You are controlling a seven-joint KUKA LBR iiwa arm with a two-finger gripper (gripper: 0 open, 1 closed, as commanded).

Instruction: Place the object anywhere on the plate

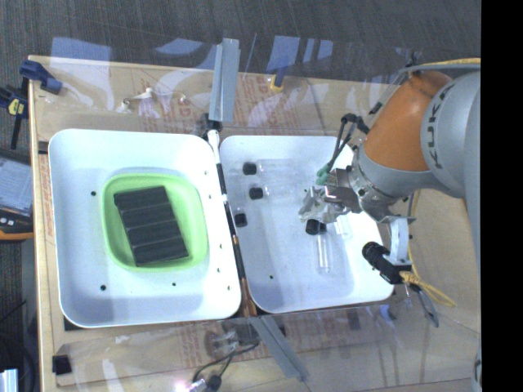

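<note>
A square green plate (113, 237) sits in the middle of the left bin (73, 288). A dark grey ribbed block (151, 224) lies on that plate, slightly turned, covering most of its centre. My gripper (314, 216) hangs low over the middle of the right bin (282, 288), well to the right of the plate and apart from the block. Nothing shows in its grasp. A small clear tube (324, 255) lies on the bin floor just below the gripper.
Three small black knobs (249, 168) (257, 192) (239, 219) stand on the left part of the right bin. A metal rail (222, 80) runs behind the divide between the bins. The arm's orange band (400, 129) looms over the right bin's far right corner.
</note>
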